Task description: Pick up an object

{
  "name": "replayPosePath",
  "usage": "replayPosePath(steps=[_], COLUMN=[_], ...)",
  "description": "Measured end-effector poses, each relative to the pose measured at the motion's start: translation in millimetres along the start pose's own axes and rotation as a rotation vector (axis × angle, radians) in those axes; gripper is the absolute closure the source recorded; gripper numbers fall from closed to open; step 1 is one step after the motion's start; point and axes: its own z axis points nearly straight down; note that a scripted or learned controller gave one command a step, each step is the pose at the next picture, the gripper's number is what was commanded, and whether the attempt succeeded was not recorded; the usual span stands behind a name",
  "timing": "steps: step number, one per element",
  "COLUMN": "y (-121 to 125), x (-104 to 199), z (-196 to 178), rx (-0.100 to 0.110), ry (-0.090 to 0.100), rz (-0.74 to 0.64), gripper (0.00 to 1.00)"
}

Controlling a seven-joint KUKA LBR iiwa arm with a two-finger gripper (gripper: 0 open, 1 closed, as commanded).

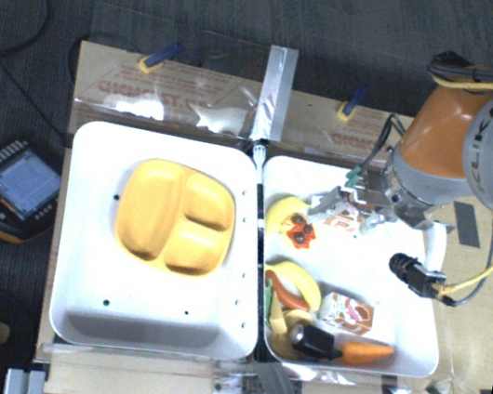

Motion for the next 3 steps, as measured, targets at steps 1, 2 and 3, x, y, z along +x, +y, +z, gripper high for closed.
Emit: replayPosePath(steps=[1,2,3], y=[44.3,40.4,40.9], x=[-10.7,-12.0,-17.1], z=[76.0,88.8,88.2], rx=[-0.013,-0.025,-0.016], ry=[-0.006,-0.019,-0.013], rz=[-0.066,-0.101,-0.167], gripper=[0.0,0.0,0.0])
